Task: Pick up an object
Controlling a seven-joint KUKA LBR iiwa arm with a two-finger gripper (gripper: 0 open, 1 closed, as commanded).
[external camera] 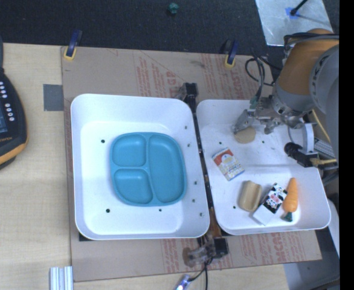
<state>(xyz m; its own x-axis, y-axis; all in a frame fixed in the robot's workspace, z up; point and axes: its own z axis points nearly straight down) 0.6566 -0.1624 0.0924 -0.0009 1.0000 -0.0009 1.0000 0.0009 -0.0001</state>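
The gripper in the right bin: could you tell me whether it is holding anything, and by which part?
It cannot be told. The gripper sits low over a tan object at the back of the right bin, touching or nearly so.

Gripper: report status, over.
Gripper low in right bin, far corner, over a tan piece. No hold confirmed. Carton, cup, carrot lie apart, nearer. Nothing blocking.
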